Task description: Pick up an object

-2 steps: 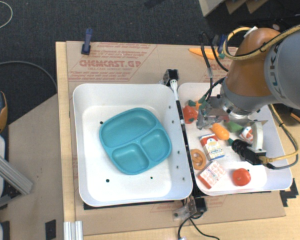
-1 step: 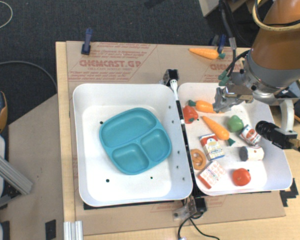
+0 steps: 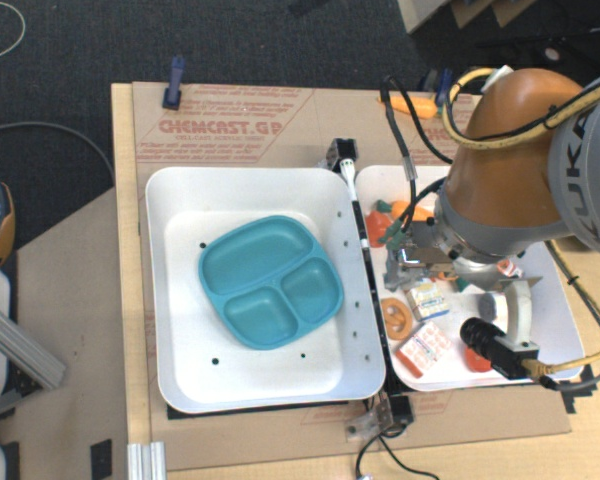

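No single object is marked out, so the likely candidates are the small things crowded in the right bin [image 3: 558,303]. A brown pretzel-shaped toy [image 3: 395,318] lies by the bin's left wall. A pink-and-white packet [image 3: 425,346] sits just nearer, and a small labelled packet [image 3: 428,301] just to the pretzel's right. Some red and orange toy pieces [image 3: 383,225] lie farther back.

All look light. The pretzel seems stiff, and I judge it best pinched across its outer edge. The packets look flat and probably slick, so they are harder to get under.

The gripper [image 3: 417,264] hangs low over this cluster, just beyond the labelled packet, mostly hidden under the arm [image 3: 510,158]. Whether it is open or closed, or has hold of anything, cannot be told.

In the left bin [image 3: 170,268] lies a teal divided plate [image 3: 270,280] — broad, rigid and well apart from the gripper.
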Action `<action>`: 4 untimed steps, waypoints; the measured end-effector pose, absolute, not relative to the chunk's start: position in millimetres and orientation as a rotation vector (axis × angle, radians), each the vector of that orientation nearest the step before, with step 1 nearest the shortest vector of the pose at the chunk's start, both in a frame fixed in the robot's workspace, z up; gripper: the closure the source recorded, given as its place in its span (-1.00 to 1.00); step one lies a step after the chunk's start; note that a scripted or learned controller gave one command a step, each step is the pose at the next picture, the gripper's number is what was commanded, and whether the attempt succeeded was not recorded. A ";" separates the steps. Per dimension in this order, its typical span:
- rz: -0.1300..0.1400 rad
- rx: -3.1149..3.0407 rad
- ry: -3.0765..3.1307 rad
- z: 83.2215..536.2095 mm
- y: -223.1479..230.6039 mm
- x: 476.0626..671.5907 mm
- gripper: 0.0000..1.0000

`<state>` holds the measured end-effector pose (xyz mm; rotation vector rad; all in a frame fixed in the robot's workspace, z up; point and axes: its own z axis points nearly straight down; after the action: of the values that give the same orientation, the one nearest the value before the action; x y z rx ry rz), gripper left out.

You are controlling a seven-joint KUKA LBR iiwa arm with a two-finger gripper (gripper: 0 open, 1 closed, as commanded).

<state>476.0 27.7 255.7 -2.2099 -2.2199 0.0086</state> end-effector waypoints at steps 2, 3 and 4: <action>-0.029 -2.222 -2.238 445.5 75.5 538.3 1.00; 0.010 -2.222 -2.214 371.3 44.9 512.5 1.00; 0.015 -2.225 -2.208 274.2 -15.2 505.3 1.00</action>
<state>505.3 -15.2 274.2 -2.2254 -2.2076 0.0148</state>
